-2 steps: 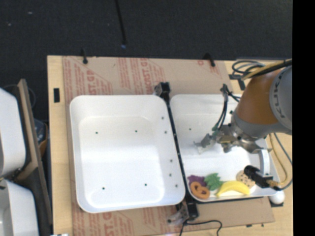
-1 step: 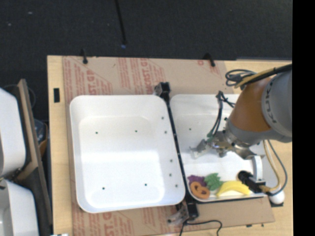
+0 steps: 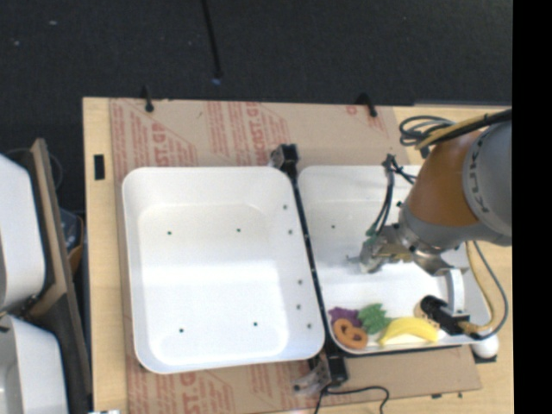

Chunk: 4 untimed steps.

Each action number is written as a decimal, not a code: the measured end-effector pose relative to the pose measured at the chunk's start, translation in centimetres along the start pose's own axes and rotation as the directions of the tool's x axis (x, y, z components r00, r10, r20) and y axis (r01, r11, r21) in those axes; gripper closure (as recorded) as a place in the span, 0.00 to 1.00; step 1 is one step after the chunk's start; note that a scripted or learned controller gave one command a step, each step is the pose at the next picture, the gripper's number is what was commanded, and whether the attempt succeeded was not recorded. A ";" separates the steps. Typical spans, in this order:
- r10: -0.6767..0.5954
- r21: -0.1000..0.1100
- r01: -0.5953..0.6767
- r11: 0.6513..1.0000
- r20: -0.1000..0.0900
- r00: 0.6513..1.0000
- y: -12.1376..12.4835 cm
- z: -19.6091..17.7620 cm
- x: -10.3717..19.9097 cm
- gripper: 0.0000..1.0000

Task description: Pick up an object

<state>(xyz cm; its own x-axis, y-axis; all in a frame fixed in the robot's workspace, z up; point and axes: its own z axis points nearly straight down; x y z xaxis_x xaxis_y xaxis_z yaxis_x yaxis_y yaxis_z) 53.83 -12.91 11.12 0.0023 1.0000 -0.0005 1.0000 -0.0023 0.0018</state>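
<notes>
My gripper hangs over the middle of the right bin, pointing down and to the left, with the grey and orange arm coming in from the right. Along that bin's near edge lie several toys: a purple grape bunch, an orange pretzel-shaped piece, a green leafy piece and a yellow banana. The gripper stands apart from them, a little further back in the bin. I see nothing between its fingers.
The left bin sits beside the right one, with a black divider clip at the back between them. Both rest on a cardboard sheet on the bench. White equipment stands at the far left.
</notes>
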 end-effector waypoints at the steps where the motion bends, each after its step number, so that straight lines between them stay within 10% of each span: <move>1: -0.003 -0.004 0.003 1.000 0.000 1.000 0.3 -5.6 0.9 1.00; 3: -0.002 -0.003 0.002 1.000 0.000 1.000 0.8 -14.2 0.6 1.00; 4: -0.006 0.000 0.006 1.000 0.000 1.000 3.5 -14.9 5.3 1.00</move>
<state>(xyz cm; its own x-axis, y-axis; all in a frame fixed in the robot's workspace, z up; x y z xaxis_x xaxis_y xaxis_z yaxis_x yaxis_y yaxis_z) 57.27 -7.64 26.06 -0.0033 1.0000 -0.0002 1.0000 0.0033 0.0015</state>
